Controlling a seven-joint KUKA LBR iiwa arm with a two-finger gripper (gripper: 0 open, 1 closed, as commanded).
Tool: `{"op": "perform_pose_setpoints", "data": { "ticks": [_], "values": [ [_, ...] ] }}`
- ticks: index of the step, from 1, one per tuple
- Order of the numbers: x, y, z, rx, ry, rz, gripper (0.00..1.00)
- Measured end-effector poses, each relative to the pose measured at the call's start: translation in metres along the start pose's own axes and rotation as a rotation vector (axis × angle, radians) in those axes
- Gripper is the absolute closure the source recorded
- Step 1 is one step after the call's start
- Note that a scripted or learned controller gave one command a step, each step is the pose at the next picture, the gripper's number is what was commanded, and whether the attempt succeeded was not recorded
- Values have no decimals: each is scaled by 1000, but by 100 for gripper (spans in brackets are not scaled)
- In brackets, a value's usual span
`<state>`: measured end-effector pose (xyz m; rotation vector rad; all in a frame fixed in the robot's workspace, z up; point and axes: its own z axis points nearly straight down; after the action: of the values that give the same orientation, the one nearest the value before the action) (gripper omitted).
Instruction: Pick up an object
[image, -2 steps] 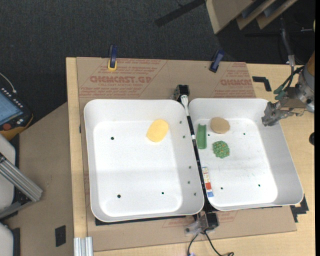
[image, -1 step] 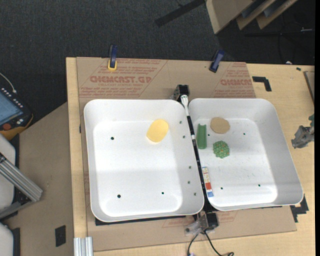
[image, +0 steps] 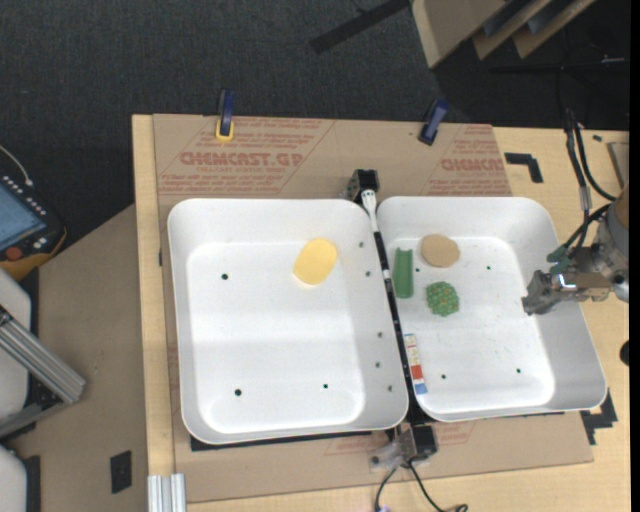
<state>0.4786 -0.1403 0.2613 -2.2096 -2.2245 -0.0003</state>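
A yellow piece (image: 315, 261) is seen lying alone in the left bin (image: 200, 330), toward its upper right. In the right bin (image: 560, 380), a green bar (image: 403, 272) is laid along the left wall, with a tan disc (image: 439, 250) and a green ball (image: 442, 298) just beside it. The gripper (image: 540, 295) is placed at that bin's right edge, well apart from all pieces; whether it is wide or narrow cannot be told.

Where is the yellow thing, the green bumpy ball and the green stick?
yellow thing (image: 315, 261), camera view, its middle, left bin.
green bumpy ball (image: 442, 298), camera view, its top, right bin.
green stick (image: 403, 272), camera view, mid-length, right bin.
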Motion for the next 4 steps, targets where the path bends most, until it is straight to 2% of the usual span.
{"op": "perform_pose_setpoints", "data": {
  "ticks": [1,2,3,4],
  "values": [
    [-87,-1,49,0,-5,13,100],
    [-8,1,74,1,0,0,100],
    [51,37,32,-12,-4,-2,100],
    [-9,-1,42,-1,-4,13,100]
  ]
}}
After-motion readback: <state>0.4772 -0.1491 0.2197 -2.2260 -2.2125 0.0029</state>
